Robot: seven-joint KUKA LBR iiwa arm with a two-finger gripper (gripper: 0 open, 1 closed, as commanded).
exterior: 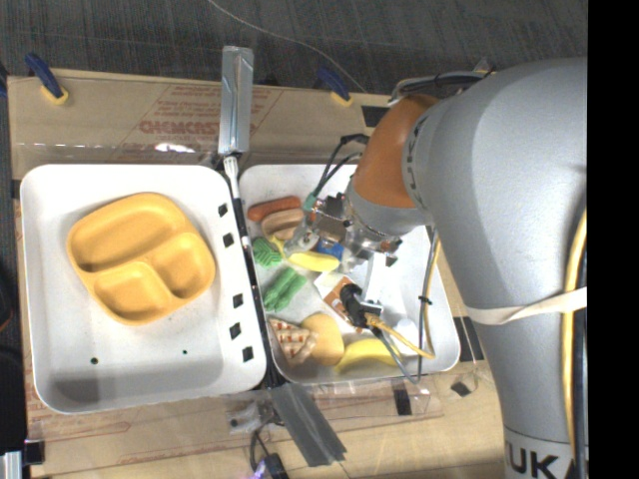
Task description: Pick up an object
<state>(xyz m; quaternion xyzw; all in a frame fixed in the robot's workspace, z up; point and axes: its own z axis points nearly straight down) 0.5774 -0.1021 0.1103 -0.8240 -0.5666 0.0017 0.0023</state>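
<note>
My gripper [318,239] is low in the right bin [439,342], among a pile of toy food near the bin's left half. Just under it lie a small yellow piece [314,262] and a blue piece [333,250]. To its left are a hot dog [275,211] and green vegetable pieces [282,287]. Nearer the front lie a waffle-like piece [290,338], a tan lump [324,335] and a yellow banana [371,355]. The wrist hides the fingers.
The left bin [60,367] holds a yellow divided plate [140,255]. A metal divider [236,98] with black clips runs between the bins. The arm's grey body covers the right side of the view.
</note>
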